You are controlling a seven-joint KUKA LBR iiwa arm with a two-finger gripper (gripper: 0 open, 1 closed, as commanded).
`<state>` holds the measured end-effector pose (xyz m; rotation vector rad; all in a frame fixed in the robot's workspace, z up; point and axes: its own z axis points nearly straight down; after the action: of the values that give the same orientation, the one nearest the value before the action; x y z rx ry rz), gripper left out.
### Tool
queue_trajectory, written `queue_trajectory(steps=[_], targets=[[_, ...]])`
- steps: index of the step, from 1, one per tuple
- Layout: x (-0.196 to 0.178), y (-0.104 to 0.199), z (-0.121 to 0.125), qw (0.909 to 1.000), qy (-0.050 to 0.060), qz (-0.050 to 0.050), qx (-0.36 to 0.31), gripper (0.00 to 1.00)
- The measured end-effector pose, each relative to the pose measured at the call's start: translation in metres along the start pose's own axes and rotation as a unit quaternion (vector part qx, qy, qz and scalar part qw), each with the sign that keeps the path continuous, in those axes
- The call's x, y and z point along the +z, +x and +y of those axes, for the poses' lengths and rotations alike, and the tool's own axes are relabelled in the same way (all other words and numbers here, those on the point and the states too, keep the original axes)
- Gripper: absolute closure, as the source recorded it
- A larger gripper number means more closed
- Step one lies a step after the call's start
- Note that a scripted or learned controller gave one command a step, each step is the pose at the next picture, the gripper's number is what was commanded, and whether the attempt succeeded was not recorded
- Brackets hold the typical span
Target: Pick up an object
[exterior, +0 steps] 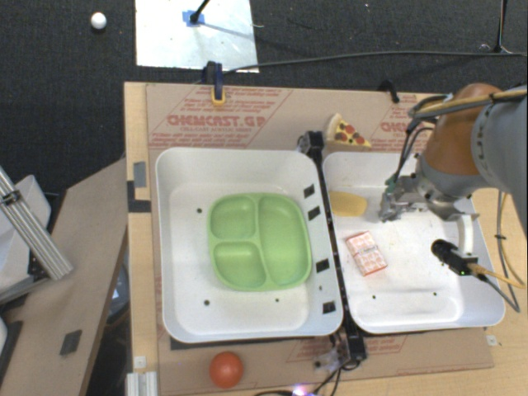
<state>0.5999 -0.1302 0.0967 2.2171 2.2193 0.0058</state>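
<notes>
My gripper [393,207] hangs low over the upper middle of the right bin [429,308], reaching in from the right. Just to its left a pale yellow flat piece [348,204] lies on the bin floor near the left wall, apart from the gripper. Below and left of the gripper lies a small pink-and-white patterned packet [365,252]. I see nothing held at the gripper.
The left bin [177,246] holds a green divided plate [259,240]. A toy pizza slice [348,132] lies on the board behind the right bin. An orange ball [226,369] rests on the board in front of the left bin.
</notes>
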Motion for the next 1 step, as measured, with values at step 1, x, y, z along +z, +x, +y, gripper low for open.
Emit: queue_trajectory(steps=[1], targets=[[-0.0640, -0.0026, 0.0064, 1.0000, -0.001, 0.000, -0.002, 1.00]])
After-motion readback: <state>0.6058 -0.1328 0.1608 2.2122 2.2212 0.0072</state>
